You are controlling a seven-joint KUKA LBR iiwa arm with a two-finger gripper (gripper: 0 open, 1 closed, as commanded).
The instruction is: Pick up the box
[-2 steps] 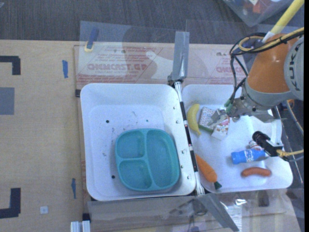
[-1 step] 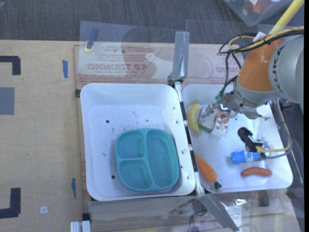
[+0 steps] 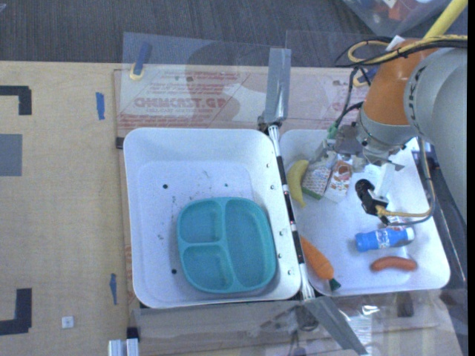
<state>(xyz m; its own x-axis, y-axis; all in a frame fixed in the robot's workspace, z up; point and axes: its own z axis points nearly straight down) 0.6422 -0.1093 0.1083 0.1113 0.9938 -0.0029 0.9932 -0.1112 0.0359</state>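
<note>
the arm's pincer (image 3: 343, 148) hangs over the far left corner of the right bin (image 3: 427, 273), its opening impossible to tell, just above the box (image 3: 318, 180), which lies beside a banana (image 3: 297, 181). the left bin (image 3: 148, 154) carries a teal tray (image 3: 225, 244).

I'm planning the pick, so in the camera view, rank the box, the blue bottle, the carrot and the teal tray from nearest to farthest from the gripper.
Measured from the gripper:
1. box, just below it
2. blue bottle, right bin's lower right
3. carrot, by the divider
4. teal tray, left bin
</note>
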